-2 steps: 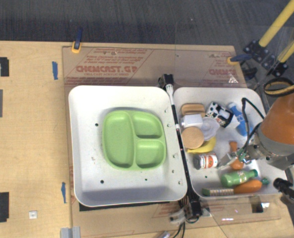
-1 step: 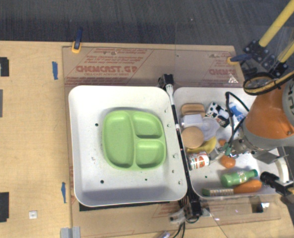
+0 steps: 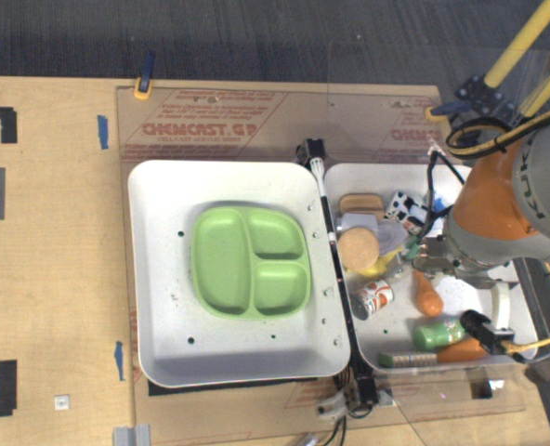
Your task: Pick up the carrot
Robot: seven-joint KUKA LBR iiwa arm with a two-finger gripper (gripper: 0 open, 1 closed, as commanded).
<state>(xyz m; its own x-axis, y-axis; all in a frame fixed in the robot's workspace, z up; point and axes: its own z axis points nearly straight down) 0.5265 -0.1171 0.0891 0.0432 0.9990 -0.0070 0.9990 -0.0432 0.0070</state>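
Over the right-hand shallow white bin (image 3: 526, 319) the grey arm's claw (image 3: 422, 256) hangs low. A small orange carrot (image 3: 428, 295) lies tilted on the bin floor right beneath it, near a red-and-white can (image 3: 376, 297). From where I stand I cannot tell how the claw is set. A green divided plate (image 3: 251, 260) sits in the left bin (image 3: 154, 277).

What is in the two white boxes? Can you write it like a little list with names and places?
left bin: holds a green divided plate
right bin: holds toy food
carrot: orange, in the right bin, just below the arm's wrist
can: lying left of the carrot
bun: round, tan, near the bin divider
arm: over the right bin
gripper: hidden under the wrist, cannot tell
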